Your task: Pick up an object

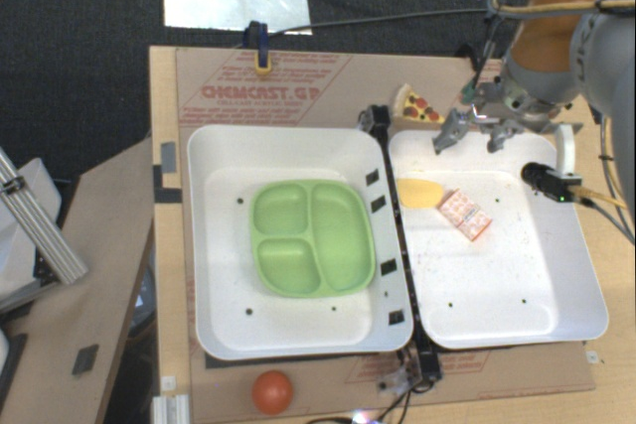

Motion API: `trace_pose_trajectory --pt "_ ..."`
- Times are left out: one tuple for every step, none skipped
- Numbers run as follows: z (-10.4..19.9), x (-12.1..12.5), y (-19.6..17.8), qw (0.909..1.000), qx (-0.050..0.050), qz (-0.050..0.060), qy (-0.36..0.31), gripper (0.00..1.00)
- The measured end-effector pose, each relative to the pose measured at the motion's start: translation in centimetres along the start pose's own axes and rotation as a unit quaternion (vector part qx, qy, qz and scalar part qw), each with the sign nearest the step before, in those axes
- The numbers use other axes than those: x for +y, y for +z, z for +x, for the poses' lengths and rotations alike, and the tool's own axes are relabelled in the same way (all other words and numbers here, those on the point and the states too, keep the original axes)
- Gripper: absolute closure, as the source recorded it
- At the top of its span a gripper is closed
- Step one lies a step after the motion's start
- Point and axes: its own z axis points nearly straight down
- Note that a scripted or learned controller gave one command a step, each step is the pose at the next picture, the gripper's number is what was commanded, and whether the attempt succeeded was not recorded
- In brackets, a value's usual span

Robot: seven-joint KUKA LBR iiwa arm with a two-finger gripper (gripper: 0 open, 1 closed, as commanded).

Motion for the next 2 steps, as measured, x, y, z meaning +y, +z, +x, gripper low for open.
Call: trace_pose_trajectory --pt "0.0 0.3 -0.9 1.0 -0.001 -0.007 -0.001 0.0" --pt "-0.4 -0.3 3.6 1.0 -0.001 -0.005 0.0 0.0"
